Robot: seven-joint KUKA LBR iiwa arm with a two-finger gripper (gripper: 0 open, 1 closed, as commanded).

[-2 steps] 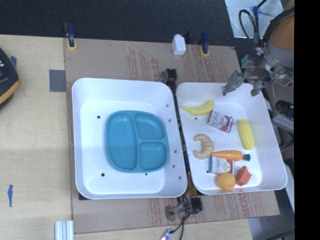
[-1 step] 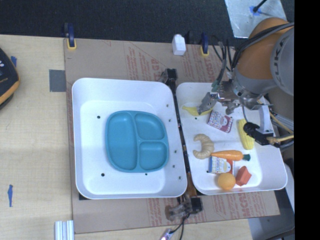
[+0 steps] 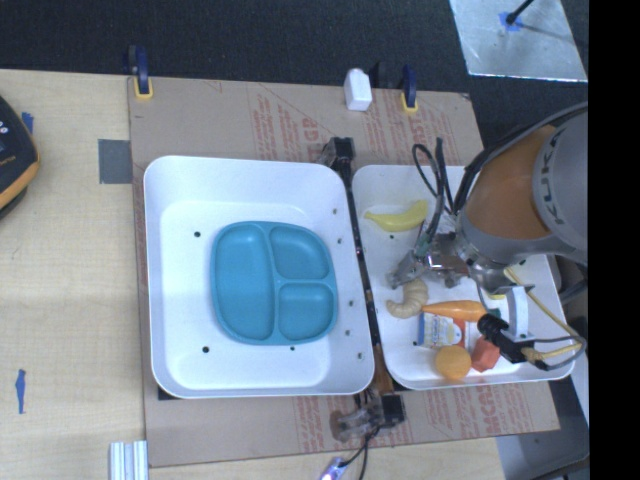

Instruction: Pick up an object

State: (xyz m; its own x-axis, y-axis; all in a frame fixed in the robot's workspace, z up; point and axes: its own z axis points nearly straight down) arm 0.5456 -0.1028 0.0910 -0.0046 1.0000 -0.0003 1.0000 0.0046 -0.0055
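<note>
Camera view: jaws low in right bin beside croissant, grip state unreadable, nothing visibly lifted yet, pick apparently undone.

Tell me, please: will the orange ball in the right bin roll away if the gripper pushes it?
Probably yes: the orange ball looks round and smooth, so it may roll. The red item beside it might block it on that side.

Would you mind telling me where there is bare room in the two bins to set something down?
Left bin: bare floor rings the blue divided plate, widest along its left and front sides. Right bin is crowded: banana, croissant, carrot, orange and the gripper.
</note>
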